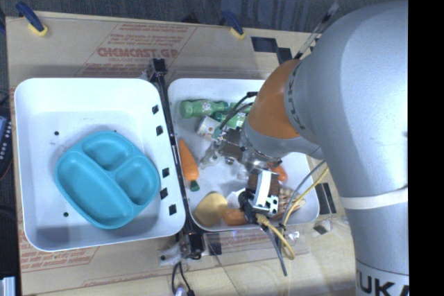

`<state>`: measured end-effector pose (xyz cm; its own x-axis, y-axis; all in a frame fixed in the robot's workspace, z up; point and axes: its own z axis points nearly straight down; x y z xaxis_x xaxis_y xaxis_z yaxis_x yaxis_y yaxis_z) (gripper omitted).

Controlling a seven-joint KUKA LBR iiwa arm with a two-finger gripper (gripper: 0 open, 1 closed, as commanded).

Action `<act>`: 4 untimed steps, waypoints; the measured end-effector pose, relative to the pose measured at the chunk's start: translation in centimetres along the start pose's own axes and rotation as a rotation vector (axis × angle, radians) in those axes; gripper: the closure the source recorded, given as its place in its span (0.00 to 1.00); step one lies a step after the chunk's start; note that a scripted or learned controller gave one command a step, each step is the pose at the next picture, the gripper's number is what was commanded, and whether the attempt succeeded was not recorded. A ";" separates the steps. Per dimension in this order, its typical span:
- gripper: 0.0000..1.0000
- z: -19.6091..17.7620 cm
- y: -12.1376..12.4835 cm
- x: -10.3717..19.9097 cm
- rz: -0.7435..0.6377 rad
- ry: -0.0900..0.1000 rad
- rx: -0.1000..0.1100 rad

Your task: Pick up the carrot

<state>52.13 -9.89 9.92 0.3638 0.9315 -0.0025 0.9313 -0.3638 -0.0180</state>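
The carrot (188, 161) lies along the right bin's (182, 90) left wall, at about nine o'clock from the bin's middle, its green end toward six. The gripper (215, 149) sits near it at about two o'clock — whether it is spread or pressed together, I cannot tell. To grasp well, I'd centre over the carrot's mid-length and close across its narrow width — clear of the wall.
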 end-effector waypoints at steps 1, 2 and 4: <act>0.00 0.8 -2.0 0.1 0.287 0.005 -0.009; 1.00 -0.1 -2.0 0.2 0.279 0.007 -0.003; 0.00 -0.2 -2.8 -0.3 0.452 0.020 -0.069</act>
<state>49.38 -9.16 10.19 0.7335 0.6793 0.0246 0.6779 -0.7337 0.0467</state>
